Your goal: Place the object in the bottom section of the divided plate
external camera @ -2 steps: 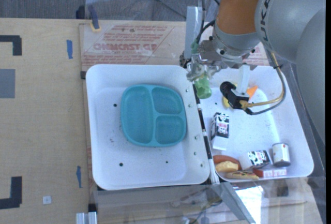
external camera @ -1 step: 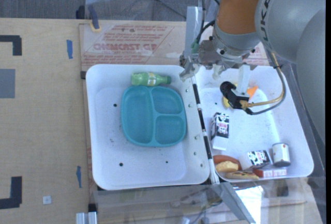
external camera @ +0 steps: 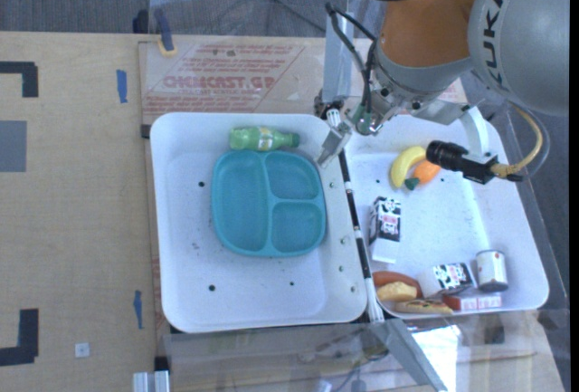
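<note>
Plate, teal and divided, is seen lying flat in the left bin, a green bottle just beside it at twelve o'clock. Gripper is held over the divide between the bins, at the plate's one o'clock; whether anything is gripped cannot be told.

The table is pale wood, marked with black corner shapes and short strips of blue tape; two shallow white bins sit on it side by side, touching along their inner rims; the left bin is nearer the table's middle; the right bin is at its right end; a reddish printed board lies flat behind the left bin.
</note>
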Robot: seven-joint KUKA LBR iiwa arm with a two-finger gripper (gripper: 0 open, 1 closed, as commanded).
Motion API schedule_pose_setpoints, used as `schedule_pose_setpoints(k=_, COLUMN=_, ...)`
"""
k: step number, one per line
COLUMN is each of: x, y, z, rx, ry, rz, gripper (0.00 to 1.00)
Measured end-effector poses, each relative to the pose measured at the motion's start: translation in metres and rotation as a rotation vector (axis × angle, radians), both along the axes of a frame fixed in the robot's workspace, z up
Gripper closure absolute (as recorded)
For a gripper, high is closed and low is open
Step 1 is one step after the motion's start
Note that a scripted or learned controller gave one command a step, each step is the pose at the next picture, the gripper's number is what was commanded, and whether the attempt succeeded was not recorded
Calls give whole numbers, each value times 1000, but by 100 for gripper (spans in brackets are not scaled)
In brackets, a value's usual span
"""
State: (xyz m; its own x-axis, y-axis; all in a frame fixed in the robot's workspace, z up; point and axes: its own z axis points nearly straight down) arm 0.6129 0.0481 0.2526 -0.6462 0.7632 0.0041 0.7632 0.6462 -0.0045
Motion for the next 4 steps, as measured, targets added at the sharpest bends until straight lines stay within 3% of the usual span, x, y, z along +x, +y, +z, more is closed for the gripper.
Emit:
schedule_pose_setpoints(k=1, x=-51, y=31, z=179, rx=-6, ry=-2, rz=-523, gripper=0)
schedule_pose_setpoints(k=2, x=-49, y=34, z=186, rx=-10, ry=1, rz=-517, gripper=100)
schedule_pose_setpoints(k=3, x=-63, y=55, z=179, rx=-6, ry=2, rz=-360, gripper=100)
schedule_pose_setpoints(k=4, x=-68, y=19, z=178, rx=-5, ry=2, rz=-333, gripper=100)
